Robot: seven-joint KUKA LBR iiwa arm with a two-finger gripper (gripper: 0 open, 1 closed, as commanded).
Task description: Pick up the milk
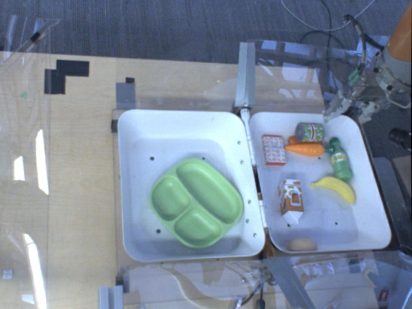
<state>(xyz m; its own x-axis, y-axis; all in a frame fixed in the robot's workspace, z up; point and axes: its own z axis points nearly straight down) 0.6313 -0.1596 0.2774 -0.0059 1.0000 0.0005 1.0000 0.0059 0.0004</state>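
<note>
From the overhead camera view I am watching the gripper [347,105] hanging over the far right corner of the right bin [375,192], up beside the orange-banded wrist; I cannot tell how it is set from this angle. The milk [291,200] is lying in the middle of that same bin, a small brown-and-white carton on its side, its long axis running roughly from the far edge toward the near edge. It is sitting down and to the left of the gripper, well apart from it.

I am counting one milk carton, one red box [273,150], one can [309,132], one carrot [305,150], one green bottle [340,160], one banana [336,188] and one tan piece [301,244]. The left bin [135,172] is holding one green divided plate [196,202].
</note>
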